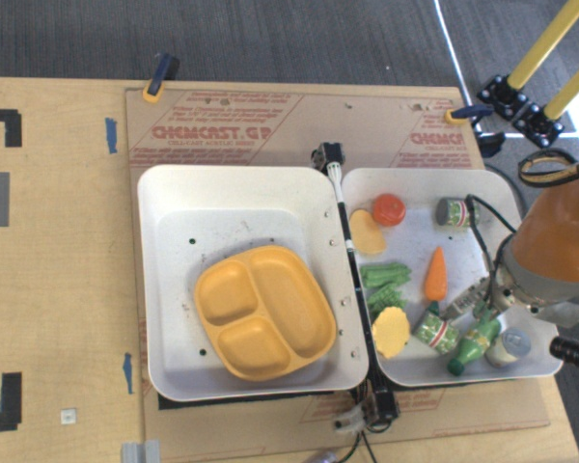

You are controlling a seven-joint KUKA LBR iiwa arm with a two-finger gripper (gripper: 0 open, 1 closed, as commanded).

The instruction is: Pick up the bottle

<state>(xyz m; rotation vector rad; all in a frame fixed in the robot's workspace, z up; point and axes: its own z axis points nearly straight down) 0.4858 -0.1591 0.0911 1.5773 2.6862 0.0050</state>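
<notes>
The green bottle (470, 346) lies on its side near the front edge of the right bin (417, 186), with its neck pointing to the front left. My gripper (475, 305) hangs just behind and above the bottle, below the orange wrist band (558, 241). Its fingers stand open, one silver fingertip (455, 306) reaching left toward the carrot. Nothing is between them.
The right bin also holds a small red, white and green can (433, 331) touching the bottle, a grey round piece (508, 347), a carrot (436, 273), green beans (384, 279), two yellow slices, a red tomato (389, 209) and a tin (454, 212). The left bin (174, 201) holds a yellow divided plate (262, 310).
</notes>
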